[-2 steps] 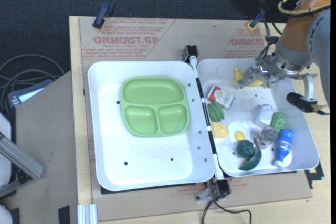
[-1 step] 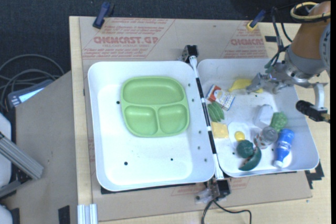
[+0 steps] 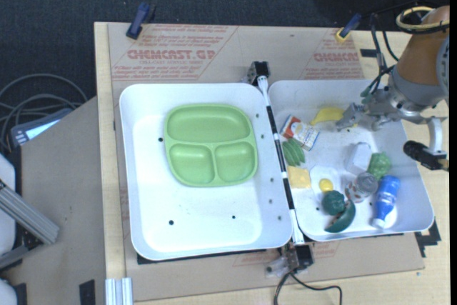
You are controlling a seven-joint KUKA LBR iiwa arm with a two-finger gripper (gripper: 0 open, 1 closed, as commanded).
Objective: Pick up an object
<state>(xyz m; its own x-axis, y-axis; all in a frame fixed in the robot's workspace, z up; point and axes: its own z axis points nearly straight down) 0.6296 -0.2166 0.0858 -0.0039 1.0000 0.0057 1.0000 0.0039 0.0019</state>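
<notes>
The gripper (image 3: 357, 115) hangs over the far part of the right bin (image 3: 421, 221), its dark fingers pointing left toward the yellow piece (image 3: 328, 114); whether they are apart or together cannot be told at this slant, and nothing is seen between them. Behind it the arm (image 3: 421, 64) comes in from the right, orange band above the grey wrist.

Just left of the gripper lies that yellow piece, and beyond it a red-and-white packet (image 3: 298, 131) near the bin's left wall. Below the packet sits a green leafy item (image 3: 293, 151), then a yellow block (image 3: 299, 178). Toward the middle of the bin rests a white object (image 3: 358, 154), with a green lump (image 3: 380, 164) just beside it and a grey item (image 3: 365, 184) below. A small yellow ball (image 3: 325, 186) sits near a teal round piece (image 3: 333, 202), and a dark green curved piece (image 3: 343, 218) lies at the near wall. A blue-and-white bottle (image 3: 385, 200) lies to the right of these.

Over in the left bin (image 3: 143, 225), a green divided plate (image 3: 211, 143) rests in the far half.
</notes>
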